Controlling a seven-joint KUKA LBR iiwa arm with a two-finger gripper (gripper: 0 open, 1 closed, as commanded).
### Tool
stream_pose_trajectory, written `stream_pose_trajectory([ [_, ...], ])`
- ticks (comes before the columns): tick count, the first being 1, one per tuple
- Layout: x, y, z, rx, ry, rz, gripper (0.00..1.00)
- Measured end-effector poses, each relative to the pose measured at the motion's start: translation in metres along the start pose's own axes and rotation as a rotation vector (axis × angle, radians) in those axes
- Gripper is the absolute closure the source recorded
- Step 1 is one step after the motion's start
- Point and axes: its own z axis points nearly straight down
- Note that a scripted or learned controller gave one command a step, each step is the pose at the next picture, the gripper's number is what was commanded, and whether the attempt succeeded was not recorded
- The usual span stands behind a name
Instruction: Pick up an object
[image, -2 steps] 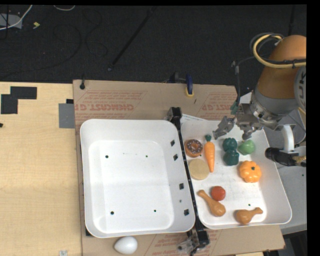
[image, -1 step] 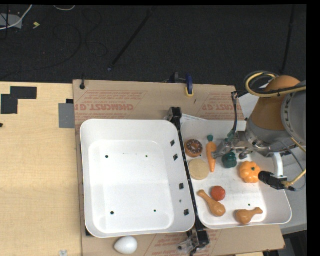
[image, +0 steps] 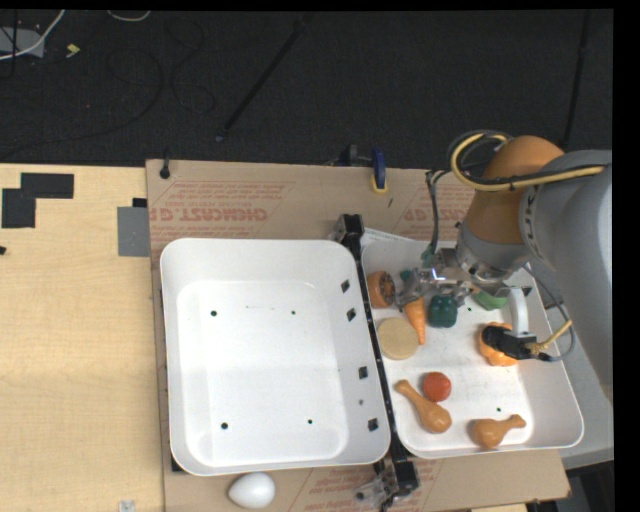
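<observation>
Claw is low over the far part of the right bin, at the end of the arm, which comes in from the view's right. Whether the claw is wide or narrow cannot be told, as the wrist covers it from above, and nothing is seen held. The nearest candidate is the teal toy. It lies just beside the claw on its near side, toward the bottom of the view, and may be touching it. It is compact with no marked long axis, so the approach angle should matter little. A carrot lies to the claw's left and slightly nearer the viewer. Its long axis runs roughly away from the camera with a slight slant, its thick end nearest the claw. A tan disc touches the carrot on the side away from the claw. A tomato and a drumstick sit well apart from the claw, toward the near rim. Assessment: no pick is made yet. The move turns on a short shift toward the viewer and a descent onto the teal toy. Risk: the carrot close by may be nudged or caught alongside it.
</observation>
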Motion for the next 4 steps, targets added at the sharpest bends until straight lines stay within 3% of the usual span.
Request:
stream_pose_trajectory([
  [1,-0.013,-0.03,0.0,-0.006,-0.001,0.001,0.0],
  [2,-0.012,-0.028,-0.011,-0.008,-0.001,0.002,1.0],
  [3,0.103,0.003,-0.141,-0.026,0.002,-0.013,1.0],
  [4,0.165,0.0,-0.188,-0.016,-0.001,-0.007,1.0],
])
